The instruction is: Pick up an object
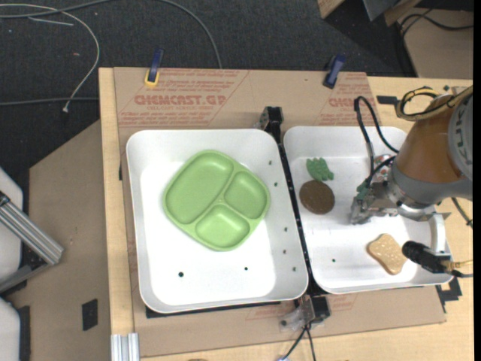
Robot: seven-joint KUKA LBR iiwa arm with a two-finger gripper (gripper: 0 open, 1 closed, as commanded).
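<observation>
Gripper (366, 205): I found it low in the right bin (338, 265), at the right of the frame, under the grey and orange arm (430, 156). Whether it was wide or narrow I could not tell; I saw nothing held in it.

Near items, lower part of the frame:
- Toast-shaped piece (385, 253), tan, lying flat in the lower right of the right bin, just below and right of the gripper. I judged it light and stiff, probably a plastic toy; a grip across its narrower width looked best, since the flat faces offered little.
- Left bin (150, 277), white, bearing a green divided plate (216, 199) at its centre, three compartments.

Middle items:
- Brown round disc (316, 196), in the right bin, left of the gripper and apart from it. I judged it light, low and possibly slick at the rim; a pinch across the diameter would suit.
- Small green leafy piece (320, 169), just above the disc. Light, irregular; I expected it to slip.

Far items, top of the frame:
- Two blue clamps (155, 66) on the cardboard sheet's far edge.
</observation>
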